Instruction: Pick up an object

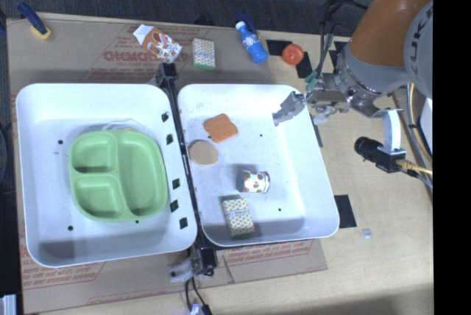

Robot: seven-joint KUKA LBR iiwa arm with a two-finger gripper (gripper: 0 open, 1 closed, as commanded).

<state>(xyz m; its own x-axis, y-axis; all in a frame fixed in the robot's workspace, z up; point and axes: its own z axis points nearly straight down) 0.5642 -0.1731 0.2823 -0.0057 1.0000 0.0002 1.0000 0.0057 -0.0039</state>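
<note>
Nearest us lay a patterned box (238, 216); our pincer (288, 109), whether open or closed we could not tell, hung over the right bin's (309, 192) far-right rim, box down-left of it.

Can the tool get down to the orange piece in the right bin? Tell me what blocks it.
Probably yes. The tool sits at the right bin's upper right rim, and the orange piece lies flat and uncovered, apart from the tan disc beside it.

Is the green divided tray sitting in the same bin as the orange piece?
No, the green divided tray sits in the left bin, while the orange piece lies in the right bin.
</note>
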